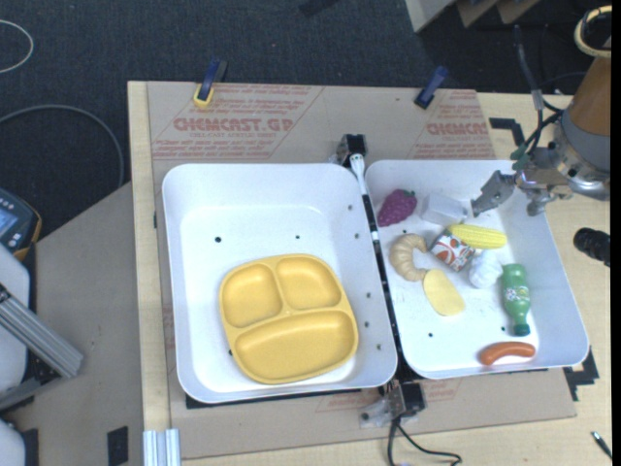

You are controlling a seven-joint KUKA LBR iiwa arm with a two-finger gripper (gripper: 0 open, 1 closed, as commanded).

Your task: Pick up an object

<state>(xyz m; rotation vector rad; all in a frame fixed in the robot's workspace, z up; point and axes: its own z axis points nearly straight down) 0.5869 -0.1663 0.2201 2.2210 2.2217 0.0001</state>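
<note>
A dark carpet is seen around a bench covered by brown printed cardboard [291, 124], held by clamps at the far edge. Two shallow white plastic bins are set side by side on it. The right bin [553, 260] is taken as landmark.

The grey arm [582, 139] is reached in over the right bin's far right corner, wrist tilted down toward the bin's middle. The gripper [512, 200] is hung just above the bin floor near its far wall. Its two fingers are seen spread apart, and nothing is held or touched between them.

Toy food is scattered inside the right bin:
- a yellow corn cob [478, 235] at the centre, just beside the gripper
- a red-and-white can [448, 250] touching the cob
- purple bumpy grapes [396, 206] at the far left
- a tan curved croissant [409, 256] by the left wall
- a smooth yellow oval piece [444, 292]
- a green bottle [515, 297] lying at the right
- an orange sausage [506, 353] at the near wall

Left of the right bin, a yellow three-part plate [286, 316] is laid in the left bin [194, 202].
</note>
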